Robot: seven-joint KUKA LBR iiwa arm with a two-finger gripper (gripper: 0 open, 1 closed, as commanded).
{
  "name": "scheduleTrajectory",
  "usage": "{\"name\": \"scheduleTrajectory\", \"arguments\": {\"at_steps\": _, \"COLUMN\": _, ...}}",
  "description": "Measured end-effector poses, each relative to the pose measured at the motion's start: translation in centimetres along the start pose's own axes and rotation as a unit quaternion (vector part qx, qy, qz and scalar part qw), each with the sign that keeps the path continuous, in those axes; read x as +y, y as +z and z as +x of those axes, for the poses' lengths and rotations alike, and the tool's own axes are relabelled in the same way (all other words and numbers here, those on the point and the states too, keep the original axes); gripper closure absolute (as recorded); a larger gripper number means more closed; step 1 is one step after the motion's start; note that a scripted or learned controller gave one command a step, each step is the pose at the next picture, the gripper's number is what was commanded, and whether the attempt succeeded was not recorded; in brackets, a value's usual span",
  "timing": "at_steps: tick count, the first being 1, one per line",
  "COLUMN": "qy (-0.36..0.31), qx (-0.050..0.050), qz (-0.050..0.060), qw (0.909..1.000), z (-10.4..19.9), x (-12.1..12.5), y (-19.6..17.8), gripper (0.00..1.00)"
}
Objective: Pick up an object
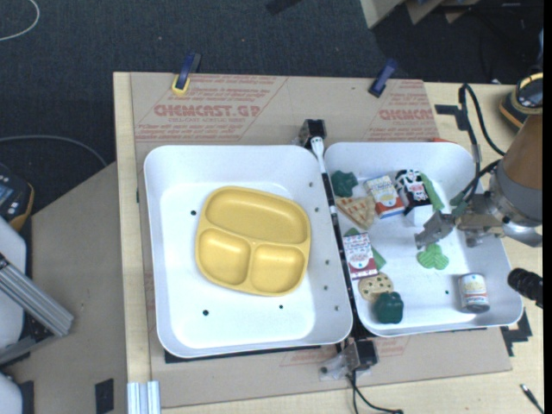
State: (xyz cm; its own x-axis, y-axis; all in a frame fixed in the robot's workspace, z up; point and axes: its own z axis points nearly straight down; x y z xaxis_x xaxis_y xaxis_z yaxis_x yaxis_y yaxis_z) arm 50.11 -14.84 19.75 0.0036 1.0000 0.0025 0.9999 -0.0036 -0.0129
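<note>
Camera view has the grey two-finger gripper (431,231) low in the right white bin (448,158), fingers parted a little with nothing between them, just above the small green leafy plastic toy (434,258). That toy seems the likeliest pick. To take it well, I judge the fingers should straddle its lumpy middle and close squarely, since smooth moulded plastic slips. The small labelled tin can (473,291) sits near; the yellow three-compartment plastic plate (253,240) lies in the left bin.
</note>
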Motion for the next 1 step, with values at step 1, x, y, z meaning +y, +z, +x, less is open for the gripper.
{"name": "scheduleTrajectory", "arguments": {"at_steps": 1, "qy": -0.002, "qx": -0.001, "qz": -0.007, "qw": 1.0000, "z": 0.02, "x": 0.30, "y": -0.62, "gripper": 0.00}}
